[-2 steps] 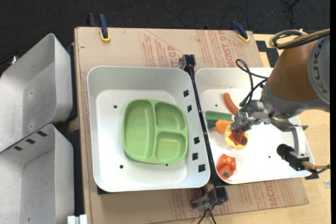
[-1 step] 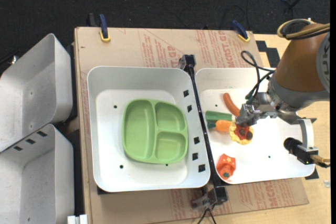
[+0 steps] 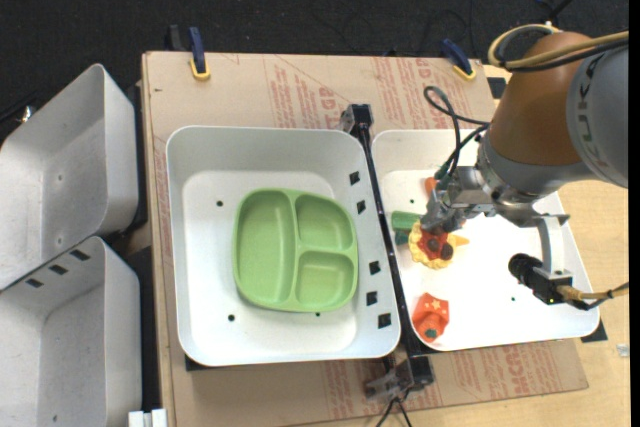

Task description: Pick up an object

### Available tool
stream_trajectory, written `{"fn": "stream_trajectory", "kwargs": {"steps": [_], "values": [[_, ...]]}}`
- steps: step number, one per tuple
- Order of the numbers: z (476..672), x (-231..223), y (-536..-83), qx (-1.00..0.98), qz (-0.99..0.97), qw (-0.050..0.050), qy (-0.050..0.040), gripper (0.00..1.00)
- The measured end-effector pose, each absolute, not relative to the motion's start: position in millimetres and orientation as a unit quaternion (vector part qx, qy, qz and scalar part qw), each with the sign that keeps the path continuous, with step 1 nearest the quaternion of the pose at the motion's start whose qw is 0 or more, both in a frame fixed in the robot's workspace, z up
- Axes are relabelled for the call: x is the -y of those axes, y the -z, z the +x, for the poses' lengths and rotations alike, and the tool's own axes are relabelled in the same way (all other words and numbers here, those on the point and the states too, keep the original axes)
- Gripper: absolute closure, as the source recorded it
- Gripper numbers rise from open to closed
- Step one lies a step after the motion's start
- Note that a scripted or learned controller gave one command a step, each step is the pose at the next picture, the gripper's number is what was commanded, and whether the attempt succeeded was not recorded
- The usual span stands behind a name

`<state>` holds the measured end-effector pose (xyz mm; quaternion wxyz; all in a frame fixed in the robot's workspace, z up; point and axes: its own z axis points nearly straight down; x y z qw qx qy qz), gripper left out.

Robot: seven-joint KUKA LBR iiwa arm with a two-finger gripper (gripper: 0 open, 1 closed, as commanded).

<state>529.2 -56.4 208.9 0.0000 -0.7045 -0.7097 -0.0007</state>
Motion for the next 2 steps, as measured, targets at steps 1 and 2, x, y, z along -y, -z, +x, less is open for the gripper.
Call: {"fn": "stream_trajectory", "kwargs": {"steps": [1,2], "values": [[545.9,10.5,-221.8,0.710,-0.705,0.000,0.0009,1.00],[567.2,-39.3,-213.4,0.710,-0.704,0.000,0.0007,1.00]]}}
